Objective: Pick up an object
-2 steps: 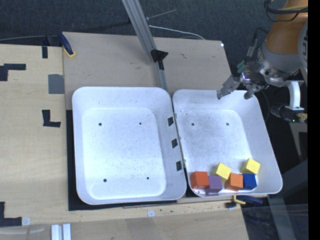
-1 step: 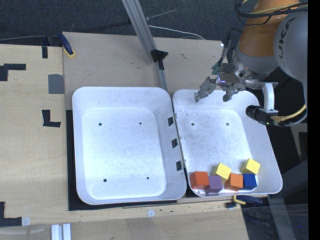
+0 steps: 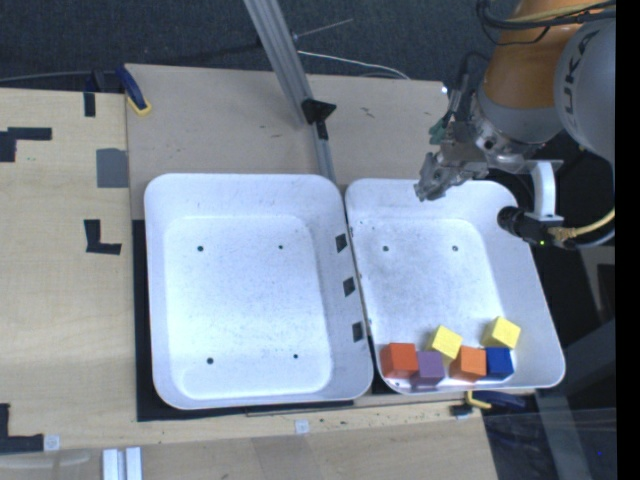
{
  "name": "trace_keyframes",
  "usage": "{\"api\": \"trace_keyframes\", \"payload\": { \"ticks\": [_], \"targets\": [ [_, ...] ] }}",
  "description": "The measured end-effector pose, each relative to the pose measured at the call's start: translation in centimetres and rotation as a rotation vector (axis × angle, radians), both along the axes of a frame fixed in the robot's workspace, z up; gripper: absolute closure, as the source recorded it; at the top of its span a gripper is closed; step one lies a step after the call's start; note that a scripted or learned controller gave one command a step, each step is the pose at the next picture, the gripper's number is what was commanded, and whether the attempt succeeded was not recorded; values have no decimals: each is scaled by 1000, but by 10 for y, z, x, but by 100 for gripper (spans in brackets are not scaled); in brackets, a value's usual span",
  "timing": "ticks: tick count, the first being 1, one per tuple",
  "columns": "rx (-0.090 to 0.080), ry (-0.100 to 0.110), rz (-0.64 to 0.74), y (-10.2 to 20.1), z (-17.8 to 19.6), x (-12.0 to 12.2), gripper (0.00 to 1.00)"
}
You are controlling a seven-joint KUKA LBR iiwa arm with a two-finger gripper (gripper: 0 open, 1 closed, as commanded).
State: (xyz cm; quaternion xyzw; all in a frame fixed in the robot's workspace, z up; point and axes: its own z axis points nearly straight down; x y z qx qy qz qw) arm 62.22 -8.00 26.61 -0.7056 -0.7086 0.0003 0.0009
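Gripper (image 3: 432, 190) over far rim of right bin (image 3: 520, 268), finger state unclear. Blocks (image 3: 450, 356) crowd near rim; rest of floor open. Left bin (image 3: 160, 268) adjoins.

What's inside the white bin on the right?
Six small blocks huddle in the right bin's near corner: two yellow, two orange, purple, blue.

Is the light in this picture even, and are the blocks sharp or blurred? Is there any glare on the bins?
Camera view: the light is soft and even, with faint shadows. The white bins look bright but keep their speckles, so glare is mild. The blocks are a little soft yet their colours separate well. The gripper is darker and slightly blurred, and the arm's orange band shows a soft highlight.
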Motion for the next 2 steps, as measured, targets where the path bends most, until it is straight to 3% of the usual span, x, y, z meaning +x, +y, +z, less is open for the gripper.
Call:
{"api": "trace_keyframes", "payload": {
  "ticks": [1, 2],
  "targets": [
    [-1, 5, -5, -4, -21, -61, 100],
    [-5, 3, -10, -77, -36, -72, 100]
  ]
}}
